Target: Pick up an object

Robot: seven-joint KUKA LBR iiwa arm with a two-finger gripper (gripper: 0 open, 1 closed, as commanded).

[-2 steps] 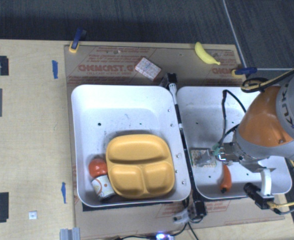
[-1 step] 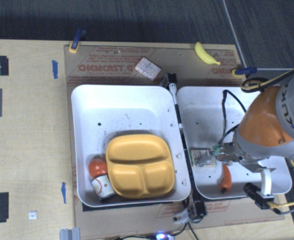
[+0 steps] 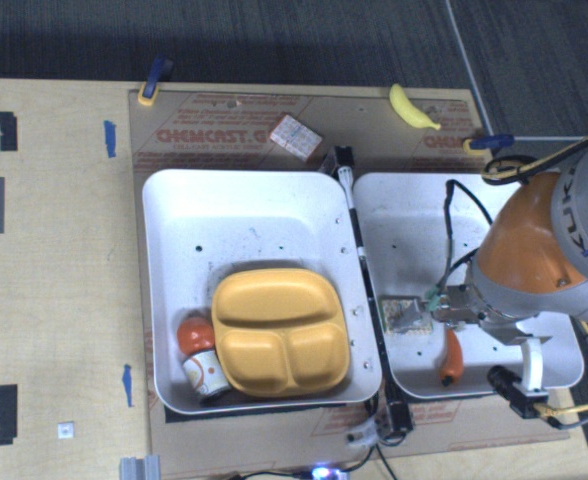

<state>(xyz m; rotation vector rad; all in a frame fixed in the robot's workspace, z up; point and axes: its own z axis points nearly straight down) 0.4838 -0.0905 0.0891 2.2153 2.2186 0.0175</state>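
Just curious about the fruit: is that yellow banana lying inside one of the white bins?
No. The banana lies on the brown board behind the right bin, outside its rim.

Floor: dark grey carpet ran along the top.
Bench: pale wood, marked with black squares and blue tape.
Light: even, soft.

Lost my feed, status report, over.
Gripper low in right bin, fingers unclear. Orange carrot-like piece lies alongside, not gripped. Yellow tray in left bin.
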